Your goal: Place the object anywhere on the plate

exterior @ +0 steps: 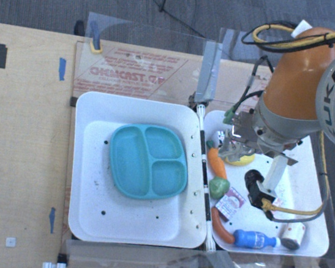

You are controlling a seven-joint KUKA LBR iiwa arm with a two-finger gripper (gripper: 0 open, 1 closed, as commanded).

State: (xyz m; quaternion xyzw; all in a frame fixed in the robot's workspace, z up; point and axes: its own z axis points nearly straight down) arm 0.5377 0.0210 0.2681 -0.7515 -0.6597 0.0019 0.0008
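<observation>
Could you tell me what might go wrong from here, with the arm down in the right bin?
The carrot, green toy, small packet and blue bottle lie crowded along the right bin, so a grasp could catch two items or nudge one aside. The gripper works close to the wall between the bins and might clip it. The teal plate has raised dividers; a rounded toy could roll off it.
</observation>
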